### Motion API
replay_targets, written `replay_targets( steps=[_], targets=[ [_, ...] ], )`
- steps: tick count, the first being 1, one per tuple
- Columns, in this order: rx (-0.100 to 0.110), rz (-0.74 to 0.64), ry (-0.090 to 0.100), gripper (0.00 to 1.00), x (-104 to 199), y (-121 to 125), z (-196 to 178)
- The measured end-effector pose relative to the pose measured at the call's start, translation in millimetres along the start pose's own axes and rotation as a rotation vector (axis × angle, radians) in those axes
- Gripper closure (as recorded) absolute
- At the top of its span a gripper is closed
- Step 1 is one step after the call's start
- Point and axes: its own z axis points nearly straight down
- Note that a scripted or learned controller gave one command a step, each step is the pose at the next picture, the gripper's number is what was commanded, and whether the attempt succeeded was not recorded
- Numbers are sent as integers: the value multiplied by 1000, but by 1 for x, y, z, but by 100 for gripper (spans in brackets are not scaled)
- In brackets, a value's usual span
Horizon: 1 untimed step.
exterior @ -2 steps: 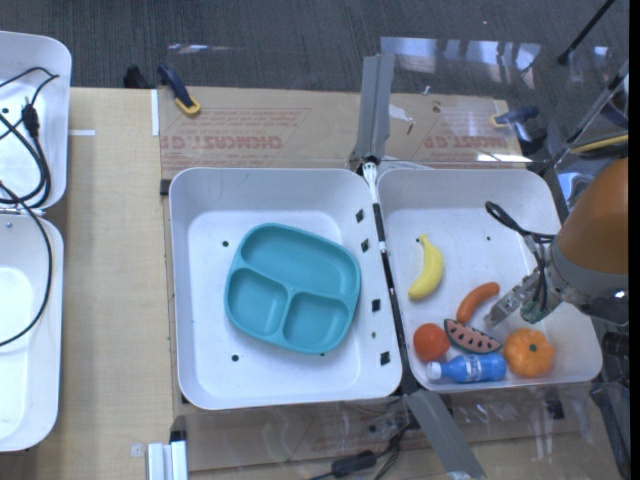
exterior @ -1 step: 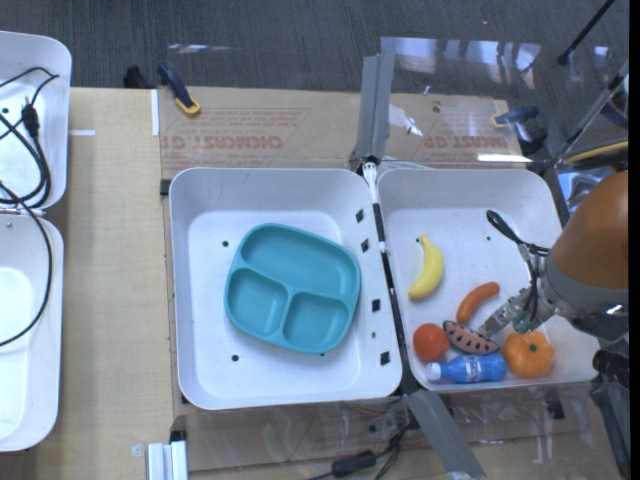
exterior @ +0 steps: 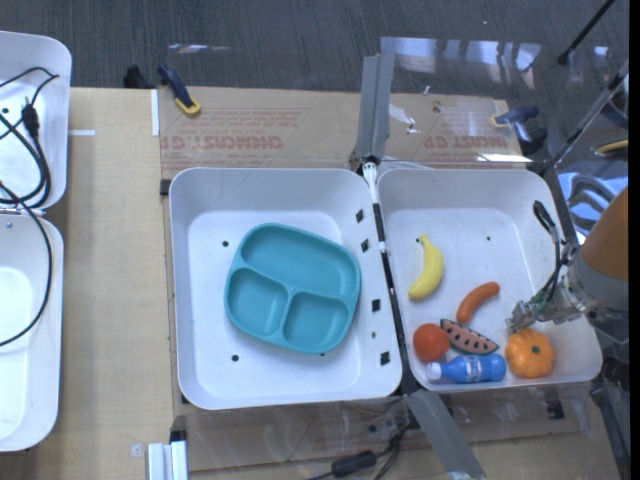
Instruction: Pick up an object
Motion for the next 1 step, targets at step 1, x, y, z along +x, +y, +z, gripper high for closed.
replay_targets(
  steps=[1],
  targets=[
    [-1, 114, 0, 0, -18, -3, 0]
  ],
)
